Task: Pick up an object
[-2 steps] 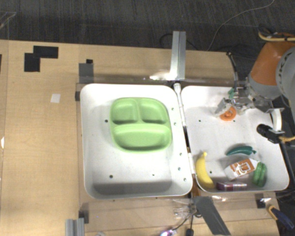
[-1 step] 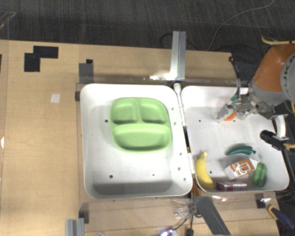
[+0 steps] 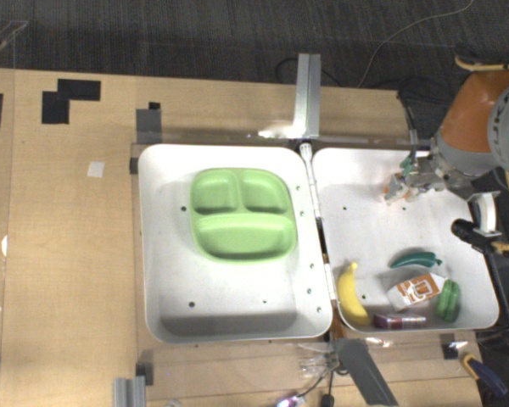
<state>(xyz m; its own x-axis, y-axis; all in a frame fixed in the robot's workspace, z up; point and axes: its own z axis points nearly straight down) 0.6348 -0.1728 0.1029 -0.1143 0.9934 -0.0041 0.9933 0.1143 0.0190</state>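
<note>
The fingers' state cannot be told: the gripper point(image 3: 399, 190) is small and blurred at the upper middle-right of the frame, over the bare upper part of the right bin point(image 3: 356, 227), and nothing can be made out between its tips. The arm point(image 3: 479, 130) comes in from the right edge, its orange band at the upper right.

Everything in that bin lies toward the lower right of the frame, well apart from the gripper and below it in the picture. A banana point(image 3: 351, 293) sits at the bin's lower left corner, its long axis running roughly up and down the frame with a slight curve. To its right are a dark green piece point(image 3: 416, 260), a white and orange packet point(image 3: 416, 290), a green round thing point(image 3: 448, 300) and a thin dark item point(image 3: 399, 320) along the lower wall, all close together.

The left bin point(image 3: 165, 253) holds a green tray point(image 3: 241, 213), left of the gripper across the divider.

My guess is the next move calls for travel down-frame, towards the cluster.
</note>
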